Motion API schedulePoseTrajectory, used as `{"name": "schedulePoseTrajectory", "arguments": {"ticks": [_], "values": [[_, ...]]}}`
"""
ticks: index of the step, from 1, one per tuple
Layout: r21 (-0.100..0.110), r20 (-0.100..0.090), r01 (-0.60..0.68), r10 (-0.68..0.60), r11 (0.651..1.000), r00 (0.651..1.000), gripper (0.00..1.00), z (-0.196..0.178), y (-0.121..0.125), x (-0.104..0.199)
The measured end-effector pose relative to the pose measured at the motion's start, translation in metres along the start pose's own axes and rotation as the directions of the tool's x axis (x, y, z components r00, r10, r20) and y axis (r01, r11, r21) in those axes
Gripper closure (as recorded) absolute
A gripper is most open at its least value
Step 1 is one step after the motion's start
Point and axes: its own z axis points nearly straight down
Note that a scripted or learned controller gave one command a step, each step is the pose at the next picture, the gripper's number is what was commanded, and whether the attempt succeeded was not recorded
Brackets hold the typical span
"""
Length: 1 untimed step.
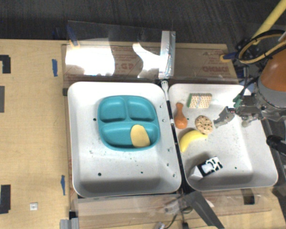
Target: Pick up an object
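We see two white bins side by side on the table. The left bin (86,128) holds a blue tray (115,114) with a yellow piece (139,136) in its front compartment. The right bin (257,168) holds five candidates: a cracker (200,100) near the back wall, an orange piece (180,117) against the left wall, a cookie (203,123), a banana (190,139) just in front of the cookie, and a black-and-white item (209,166) near the front.

The gripper (225,117) sits over the right bin, just right of the cookie, with the arm (276,80) reaching in from the right. We cannot tell its opening from this view, and we see nothing held in it.

We judge the step in hand to be the approach; no object is picked yet. The cookie is the nearest target. It lies touching or nearly touching the banana, so we recommend:

1. Centre the gripper over the cookie before descending.
2. Close across the cookie's free sides, away from the banana.
3. Descend vertically to avoid pushing the cookie into its neighbours.
4. Lift straight up and confirm the object rises.

The black-and-white item stands apart and is the easier alternative.
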Motion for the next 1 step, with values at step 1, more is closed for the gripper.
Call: {"name": "schedulePoseTrajectory", "arguments": {"ticks": [1], "values": [[0.002, 0.001, 0.093, -0.093, 0.996, 0.996, 0.0, 0.0815, 0.0657, 0.0235]]}}
